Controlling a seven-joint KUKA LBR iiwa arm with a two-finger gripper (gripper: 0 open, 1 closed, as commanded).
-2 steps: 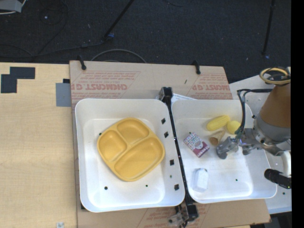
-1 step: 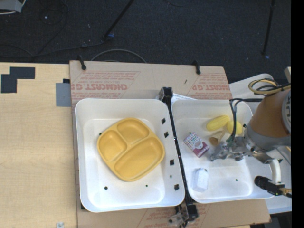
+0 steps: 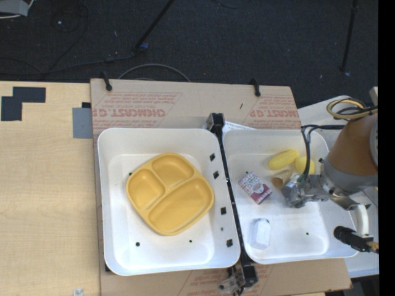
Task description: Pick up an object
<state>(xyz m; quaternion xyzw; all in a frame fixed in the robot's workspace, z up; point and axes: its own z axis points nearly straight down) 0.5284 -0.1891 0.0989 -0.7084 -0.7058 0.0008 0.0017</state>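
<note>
Yellow object (image 3: 283, 160) lies lengthwise left-right — gripper (image 3: 295, 196) beside it, finger state unclear.

Red print is showing upside down on the cardboard sheet (image 3: 185, 106) behind the bins; its wording is staying illegible.

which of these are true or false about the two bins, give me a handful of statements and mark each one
1. A yellow divided plate lies in the left bin. True.
2. The pincer hangs over the left bin. False: it is over the right bin, near that bin's right side.
3. A small patterned packet lies in the right bin near the divider. True.
4. The white object rests on the yellow plate. False: it lies in the right bin, toward its near edge.
5. A yellow object sits in the right bin, toward its far side. True.
</note>
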